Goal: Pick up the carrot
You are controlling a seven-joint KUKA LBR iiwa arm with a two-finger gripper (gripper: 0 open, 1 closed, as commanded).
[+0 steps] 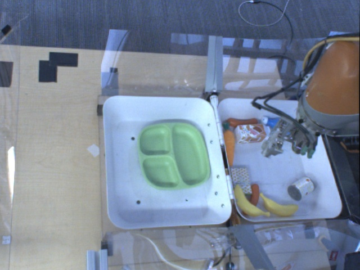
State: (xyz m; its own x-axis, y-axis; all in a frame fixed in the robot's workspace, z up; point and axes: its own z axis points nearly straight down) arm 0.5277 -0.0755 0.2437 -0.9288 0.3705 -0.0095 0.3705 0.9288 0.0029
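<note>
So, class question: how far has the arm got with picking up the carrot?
Nothing looks done yet: the carrot lies along the left wall of the right bin. In hand: the gripper is over that bin, to the right of the carrot, apart from it. Left: reaching the carrot, gripping it and lifting it.

Light wooden bench (50, 167) carrying two shallow white plastic bins side by side.
Left bin (121, 207) sits mid-bench; right bin (326, 204) touches it, toward the bench's right edge. Black blocky markings (56, 66) lie at the bench's far-left corner area. Clear plastic panels (112, 61) stand along the far edge behind the bins; white cable (157, 252) at near edge.
</note>
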